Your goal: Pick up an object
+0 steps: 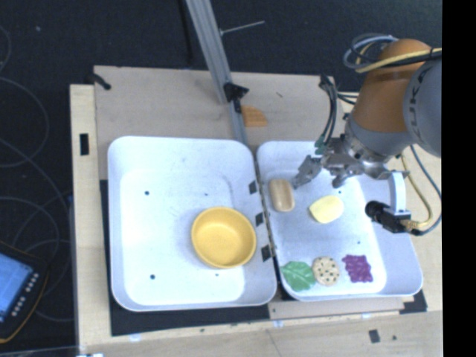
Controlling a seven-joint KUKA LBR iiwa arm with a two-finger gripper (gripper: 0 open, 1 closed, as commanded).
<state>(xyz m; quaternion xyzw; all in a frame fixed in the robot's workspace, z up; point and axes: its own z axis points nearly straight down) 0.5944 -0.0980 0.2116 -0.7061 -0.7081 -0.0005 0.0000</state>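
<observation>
Spread-fingered, empty gripper (321, 172) just above a pale yellow, rounded lump (326, 210), perhaps toy food, in the right bin (405, 262).

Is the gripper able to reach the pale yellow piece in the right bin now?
Probably yes: the gripper hangs just above the pale yellow piece, with nothing between them.

the grey arm's gripper (325, 171) hangs low, its two fingers spread apart.
</observation>
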